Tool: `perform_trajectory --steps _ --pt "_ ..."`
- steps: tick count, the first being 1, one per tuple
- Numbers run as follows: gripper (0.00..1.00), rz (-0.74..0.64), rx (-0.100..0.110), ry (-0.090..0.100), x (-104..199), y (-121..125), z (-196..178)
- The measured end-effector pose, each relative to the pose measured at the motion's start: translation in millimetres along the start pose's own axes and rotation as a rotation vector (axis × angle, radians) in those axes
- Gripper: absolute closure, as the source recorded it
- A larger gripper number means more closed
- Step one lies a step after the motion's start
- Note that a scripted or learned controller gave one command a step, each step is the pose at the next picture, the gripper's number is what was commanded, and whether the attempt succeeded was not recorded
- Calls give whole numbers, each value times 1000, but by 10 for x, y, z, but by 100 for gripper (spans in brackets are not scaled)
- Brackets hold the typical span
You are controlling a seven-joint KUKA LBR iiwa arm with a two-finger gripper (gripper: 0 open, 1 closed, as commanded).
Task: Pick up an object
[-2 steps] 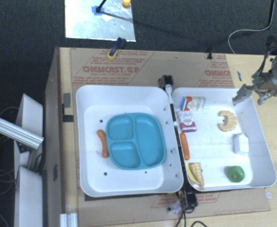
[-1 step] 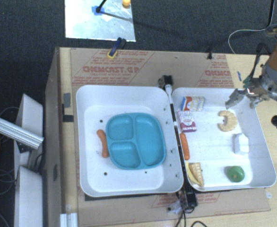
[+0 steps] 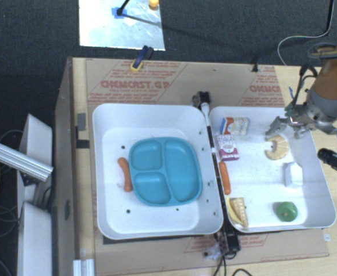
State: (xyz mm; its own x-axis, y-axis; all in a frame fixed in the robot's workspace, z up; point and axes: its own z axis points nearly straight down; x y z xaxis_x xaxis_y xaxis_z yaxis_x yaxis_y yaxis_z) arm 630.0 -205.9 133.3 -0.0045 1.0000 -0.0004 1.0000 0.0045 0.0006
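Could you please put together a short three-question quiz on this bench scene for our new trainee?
1. True or false: the blue tray lies in the left bin.
2. Which item lies nearest the gripper? A) green fruit B) bitten doughnut C) corn piece
3. How many sausages show across both bins?

Key: 1 true; 2 B; 3 two, one beside the tray, one in the right bin.
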Motion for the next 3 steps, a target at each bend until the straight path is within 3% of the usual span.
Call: perform_trajectory --steps 1,3 --pt "0 3 0 0 -3 -114 320" --pt "0 2 -1 -1 -2 -237 295"
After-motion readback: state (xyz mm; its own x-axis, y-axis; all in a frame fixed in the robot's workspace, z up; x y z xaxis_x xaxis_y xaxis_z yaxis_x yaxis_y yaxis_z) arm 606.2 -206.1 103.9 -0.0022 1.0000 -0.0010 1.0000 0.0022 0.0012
